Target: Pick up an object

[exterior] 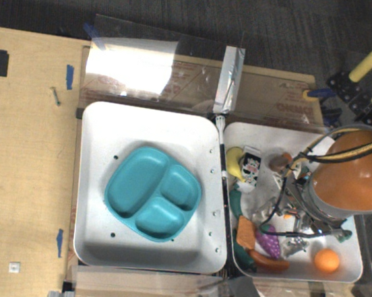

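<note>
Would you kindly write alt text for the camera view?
The arm's pincer hangs low over the cluttered right bin, among an orange ball, purple grapes and a banana. The left bin holds a teal divided plate.

The pincer (292, 223) is mostly covered by the arm's orange band (352, 174) and by cables, so its tips cannot be made out. The arm also hides the middle of the right bin (354, 268) and parts of the toys there, among them a purple thing (269, 244) too small to identify. The picture's right edge cuts off the arm.
</note>
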Action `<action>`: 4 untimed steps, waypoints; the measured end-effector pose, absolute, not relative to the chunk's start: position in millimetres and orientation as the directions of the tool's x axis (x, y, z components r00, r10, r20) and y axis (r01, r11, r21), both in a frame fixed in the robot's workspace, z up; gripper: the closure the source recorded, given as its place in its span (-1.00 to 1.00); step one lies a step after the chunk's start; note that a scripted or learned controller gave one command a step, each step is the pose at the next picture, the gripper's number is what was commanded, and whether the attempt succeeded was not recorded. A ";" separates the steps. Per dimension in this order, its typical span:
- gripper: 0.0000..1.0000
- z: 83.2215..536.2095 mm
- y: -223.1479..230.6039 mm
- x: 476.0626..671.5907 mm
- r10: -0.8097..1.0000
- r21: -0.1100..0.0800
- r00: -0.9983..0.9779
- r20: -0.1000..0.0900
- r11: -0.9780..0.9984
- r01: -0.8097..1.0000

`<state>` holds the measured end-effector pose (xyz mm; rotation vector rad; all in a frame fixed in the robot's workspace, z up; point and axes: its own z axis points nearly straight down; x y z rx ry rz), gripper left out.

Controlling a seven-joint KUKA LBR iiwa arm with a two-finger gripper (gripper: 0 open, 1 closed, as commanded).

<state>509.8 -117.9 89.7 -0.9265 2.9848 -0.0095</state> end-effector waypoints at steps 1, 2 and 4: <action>1.00 102.2 -116.2 513.7 -0.568 -0.017 -0.823 -0.024 0.823 -0.568; 1.00 229.8 -196.1 537.5 -0.653 -0.016 -0.757 -0.009 0.757 -0.653; 1.00 208.7 -197.6 615.9 -0.312 -0.008 -0.950 -0.013 0.950 -0.312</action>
